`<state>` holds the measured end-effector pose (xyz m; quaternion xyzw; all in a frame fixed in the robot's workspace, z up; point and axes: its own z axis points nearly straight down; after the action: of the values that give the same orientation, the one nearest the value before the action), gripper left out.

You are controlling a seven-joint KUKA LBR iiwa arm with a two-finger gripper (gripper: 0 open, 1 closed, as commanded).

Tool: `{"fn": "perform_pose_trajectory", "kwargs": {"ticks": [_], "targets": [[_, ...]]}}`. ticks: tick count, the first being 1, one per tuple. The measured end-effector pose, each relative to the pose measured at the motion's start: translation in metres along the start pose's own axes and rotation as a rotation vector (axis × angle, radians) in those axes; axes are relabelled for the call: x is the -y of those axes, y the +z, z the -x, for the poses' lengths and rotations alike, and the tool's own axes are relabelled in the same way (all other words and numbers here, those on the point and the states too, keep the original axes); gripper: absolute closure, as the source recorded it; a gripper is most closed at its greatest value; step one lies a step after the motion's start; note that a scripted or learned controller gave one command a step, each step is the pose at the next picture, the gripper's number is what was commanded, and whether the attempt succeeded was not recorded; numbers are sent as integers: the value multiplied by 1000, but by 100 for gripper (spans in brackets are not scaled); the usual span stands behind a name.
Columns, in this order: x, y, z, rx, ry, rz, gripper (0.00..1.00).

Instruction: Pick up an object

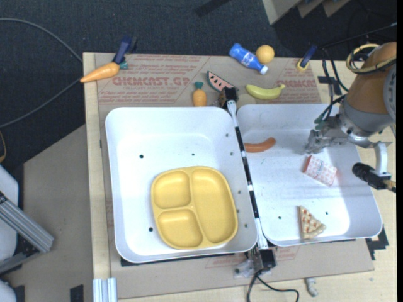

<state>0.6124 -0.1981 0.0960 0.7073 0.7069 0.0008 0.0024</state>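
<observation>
yellow tray in left bin; carrot on bench.

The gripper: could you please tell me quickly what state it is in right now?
Gripper: low in the right bin, just above the small packet; nothing shows between its fingers, and open or shut cannot be told.

You get even, bright overhead light, white bins nearly washed out, soft short shadows under the yellow tray, dark floor underexposed, mild softness overall, slight grain, no strong glare.
</observation>
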Motion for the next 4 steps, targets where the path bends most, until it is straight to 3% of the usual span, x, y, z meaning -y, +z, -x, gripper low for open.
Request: {"fn": "perform_pose_trajectory", "kwargs": {"ticks": [1, 3, 4], "targets": [[38, -82, 3, 0, 0, -2, 100], [37, -101, 2, 1, -1, 2, 100], [37, -101, 2, 1, 0, 2, 0]]}}
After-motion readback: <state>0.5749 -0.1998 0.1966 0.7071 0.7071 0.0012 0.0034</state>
